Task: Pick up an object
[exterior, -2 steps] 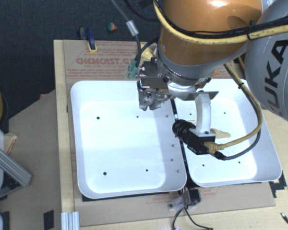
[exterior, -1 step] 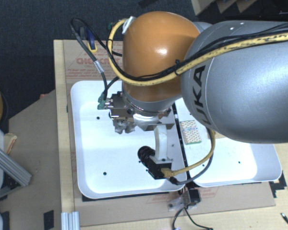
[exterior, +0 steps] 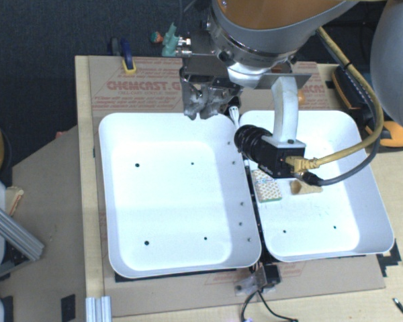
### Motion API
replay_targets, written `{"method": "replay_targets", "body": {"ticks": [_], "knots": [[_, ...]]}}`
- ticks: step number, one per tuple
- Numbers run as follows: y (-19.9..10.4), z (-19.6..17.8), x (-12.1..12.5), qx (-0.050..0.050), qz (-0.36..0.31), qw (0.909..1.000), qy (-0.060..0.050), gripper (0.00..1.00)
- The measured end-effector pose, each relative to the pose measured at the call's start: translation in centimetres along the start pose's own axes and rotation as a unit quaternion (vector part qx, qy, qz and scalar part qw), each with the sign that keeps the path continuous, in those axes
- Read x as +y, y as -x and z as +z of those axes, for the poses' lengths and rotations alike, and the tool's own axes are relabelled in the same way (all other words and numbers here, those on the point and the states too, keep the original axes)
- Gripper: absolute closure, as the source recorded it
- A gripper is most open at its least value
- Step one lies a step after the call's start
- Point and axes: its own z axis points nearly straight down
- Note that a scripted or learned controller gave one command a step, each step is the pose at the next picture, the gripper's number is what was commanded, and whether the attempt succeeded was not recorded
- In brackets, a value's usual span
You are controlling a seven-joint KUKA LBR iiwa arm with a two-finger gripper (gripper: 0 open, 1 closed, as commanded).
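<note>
Overhead, arm (exterior: 275, 12) reaches in from the right, wrist low over the bins' far edge. Gripper (exterior: 205, 106) hangs at the left bin's (exterior: 121, 200) back rim, fingers near together with nothing visible between them. Board under the bins reads "CHEMCAST" (exterior: 136, 84) in red. Objects sit in right bin (exterior: 349, 227): patterned flat packet (exterior: 266, 185) beside divider, small tan piece (exterior: 297, 187) next to it.

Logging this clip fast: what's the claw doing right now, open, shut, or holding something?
Claw: cannot be told whether open or shut; it sits over the far rim of the left bin, nothing seen between its tips.
</note>
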Motion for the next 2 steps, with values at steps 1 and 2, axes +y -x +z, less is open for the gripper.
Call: {"method": "replay_targets", "body": {"ticks": [1,2], "knots": [[10.4,1.4,-0.1,-0.006,0.007,0.9999,-0.011,1.00],[5.7,13.3,-0.5,-0.007,-0.001,0.9998,-0.016,1.00]]}}
